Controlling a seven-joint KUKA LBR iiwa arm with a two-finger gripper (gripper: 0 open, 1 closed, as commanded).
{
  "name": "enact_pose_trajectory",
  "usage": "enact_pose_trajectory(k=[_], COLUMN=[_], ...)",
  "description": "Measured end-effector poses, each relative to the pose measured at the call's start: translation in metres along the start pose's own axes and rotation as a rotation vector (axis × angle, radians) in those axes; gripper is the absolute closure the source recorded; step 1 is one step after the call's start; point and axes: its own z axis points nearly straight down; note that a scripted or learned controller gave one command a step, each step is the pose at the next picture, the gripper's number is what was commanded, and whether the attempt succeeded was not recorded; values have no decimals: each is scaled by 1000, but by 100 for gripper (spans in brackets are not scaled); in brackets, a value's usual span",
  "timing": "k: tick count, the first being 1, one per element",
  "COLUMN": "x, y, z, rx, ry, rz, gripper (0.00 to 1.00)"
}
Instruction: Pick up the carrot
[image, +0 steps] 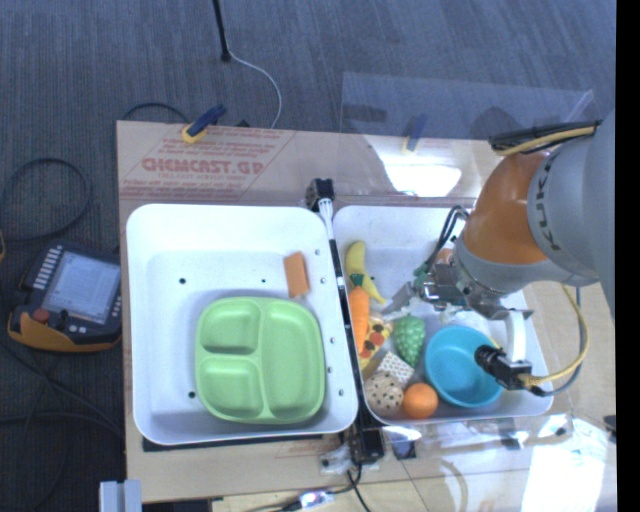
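The two white bins sit side by side on the bench (200, 170), their inner rims meeting along a dark divider. The left bin (160, 250) has plenty of bare floor around a green divided plate (262, 358) and a small orange block (295, 274) near its right wall. The right bin (400, 235) is crowded in its lower half and open only toward its far edge.

The carrot (358, 312) lies lengthwise hard against the right bin's left wall, pointing up and down the view. A banana (358, 268) lies just above it, touching or nearly so, and a small patterned piece (374, 338) sits by its lower end. Room on the wall side is tight.

The arm (530, 215) covers the bin's right part, and a blue bowl (462, 366) sits below the wrist. The gripper (432, 288) is low over the bin's middle, right of the carrot and apart from it, with a green strawberry-like item (408, 338) between them and lower. Whether the gripper is wide or narrow cannot be made out; it is dark and partly hidden by the wrist. An orange ball (421, 399) and a speckled cookie-like item (384, 397) rest by the near rim
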Motion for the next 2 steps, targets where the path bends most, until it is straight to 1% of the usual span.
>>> enact_pose_trajectory(k=[1,2], x=[56,4], y=[11,51], z=[-56,33], rx=[-7,-2], ry=[3,-2], rz=[60,-6], gripper=[0,0])
